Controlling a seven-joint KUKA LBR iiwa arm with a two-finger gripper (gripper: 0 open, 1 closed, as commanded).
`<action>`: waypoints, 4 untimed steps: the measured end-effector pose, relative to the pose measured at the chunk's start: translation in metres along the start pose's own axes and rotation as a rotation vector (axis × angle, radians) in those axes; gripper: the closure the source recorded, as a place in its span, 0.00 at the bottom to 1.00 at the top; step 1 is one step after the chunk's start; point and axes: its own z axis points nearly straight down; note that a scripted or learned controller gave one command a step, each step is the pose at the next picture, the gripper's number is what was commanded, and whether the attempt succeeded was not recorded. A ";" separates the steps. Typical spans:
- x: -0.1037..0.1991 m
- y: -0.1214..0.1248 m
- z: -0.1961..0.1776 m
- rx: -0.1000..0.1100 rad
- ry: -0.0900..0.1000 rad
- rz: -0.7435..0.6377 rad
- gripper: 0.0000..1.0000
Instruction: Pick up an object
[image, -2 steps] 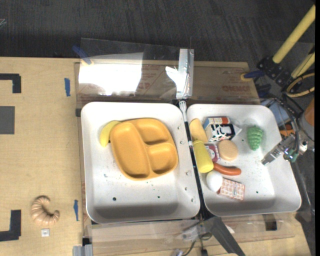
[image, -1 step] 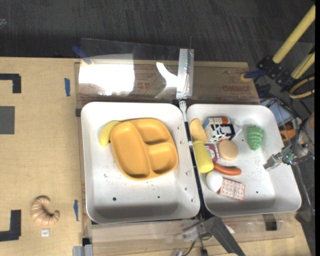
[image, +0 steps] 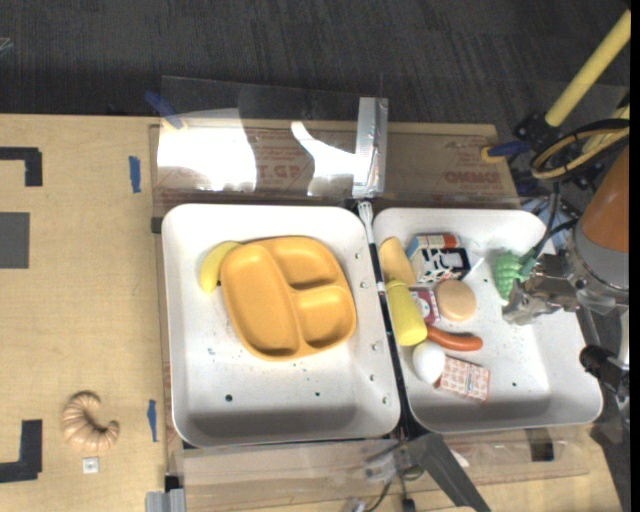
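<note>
Two shallow white plastic bins are sitting side by side on the tan wooden counter (image: 80, 330). The left bin (image: 190, 390) is holding an orange-yellow divided plastic tray (image: 287, 295) with a yellow banana (image: 209, 266) peeking out from under its left edge. The right bin (image: 530, 385) is carrying a crowd of toy food packed along its left side: a tan bread-like roll (image: 393, 259) near the divider, a long yellow cylinder (image: 406, 313) below it, a small white carton with dark blue print (image: 438, 257), a round beige bun (image: 457, 301), an orange-red sausage (image: 455, 340) lying under the bun, a white egg (image: 428, 362), and a flat pink-and-white patterned packet (image: 465, 379) at the bottom. A green leafy plastic piece (image: 507, 272) is lying toward the right of that bin, just beside the grey metal gripper (image: 527, 299), which is hanging over the bin's right half, well clear of the crowded cluster. Whether the jaws are open or closed cannot be told from this angle, and nothing is showing between them. Outside the bins, a curled tan croissant-like toy (image: 90, 420) is resting on the counter at the lower left, and a clear plastic sheet (image: 260, 150) is lying behind the bins.
</note>
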 end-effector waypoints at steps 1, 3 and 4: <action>0.037 -0.022 0.103 -0.001 0.001 -0.009 1.00; 0.082 0.021 -0.046 -0.003 0.002 0.286 1.00; 0.028 0.099 -0.110 -0.002 -0.002 0.183 1.00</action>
